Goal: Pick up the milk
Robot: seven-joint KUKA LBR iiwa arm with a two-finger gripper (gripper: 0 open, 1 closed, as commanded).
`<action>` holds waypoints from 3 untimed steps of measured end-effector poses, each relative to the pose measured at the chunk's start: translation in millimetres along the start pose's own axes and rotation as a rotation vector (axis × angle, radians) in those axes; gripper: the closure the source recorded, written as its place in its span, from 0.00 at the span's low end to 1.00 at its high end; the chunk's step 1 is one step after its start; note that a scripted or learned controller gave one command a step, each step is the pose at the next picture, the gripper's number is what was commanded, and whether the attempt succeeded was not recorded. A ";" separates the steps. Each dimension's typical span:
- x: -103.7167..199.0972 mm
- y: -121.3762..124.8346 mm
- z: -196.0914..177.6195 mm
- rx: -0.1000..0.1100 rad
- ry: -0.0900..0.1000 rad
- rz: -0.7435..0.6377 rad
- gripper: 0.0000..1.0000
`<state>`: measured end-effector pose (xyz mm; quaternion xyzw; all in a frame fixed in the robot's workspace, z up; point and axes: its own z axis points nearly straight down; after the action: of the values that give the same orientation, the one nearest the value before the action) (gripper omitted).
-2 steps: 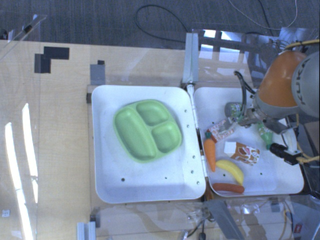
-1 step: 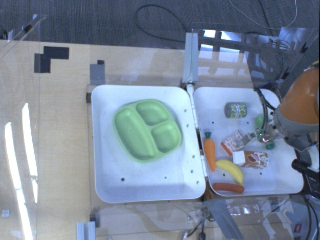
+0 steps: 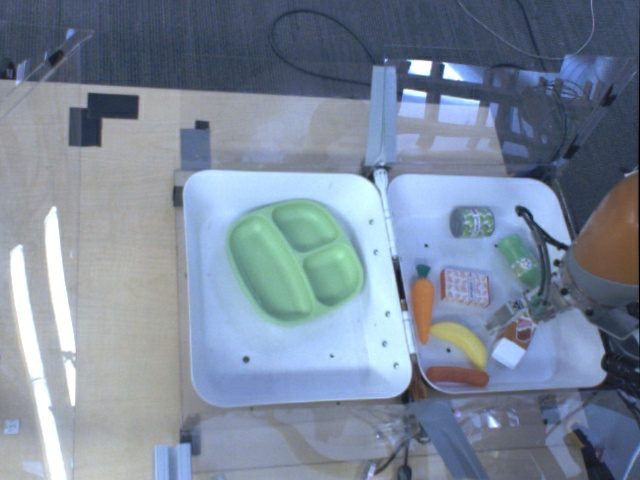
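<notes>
You saw the gripper (image 3: 512,318) low in the right bin (image 3: 440,193), with its fingers close around the top of the milk carton (image 3: 510,348). The carton stood near the front edge, just beside the banana (image 3: 459,340) and the sausage (image 3: 458,376). The green plate (image 3: 295,260) lay alone in the left bin (image 3: 210,368).

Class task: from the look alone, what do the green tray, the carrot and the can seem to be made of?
Green tray: probably moulded plastic, matte; uniform colour with soft rounded compartment edges.
Carrot: likely toy plastic; flat, even orange with a simple green top.
Can: metal or plastic imitating it; greyish ends and a green label, too small to settle.
</notes>
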<state>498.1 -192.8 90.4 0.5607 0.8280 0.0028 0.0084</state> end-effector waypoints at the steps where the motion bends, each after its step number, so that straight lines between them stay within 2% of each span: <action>1: -0.5 5.0 -12.8 -0.010 -0.005 -0.004 1.00; 2: 56.4 52.5 -60.7 0.006 0.006 -0.009 1.00; 3: 56.1 52.2 -60.6 0.006 0.006 -0.009 0.00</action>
<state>524.7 -121.0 151.1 0.5572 0.8304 0.0021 0.0043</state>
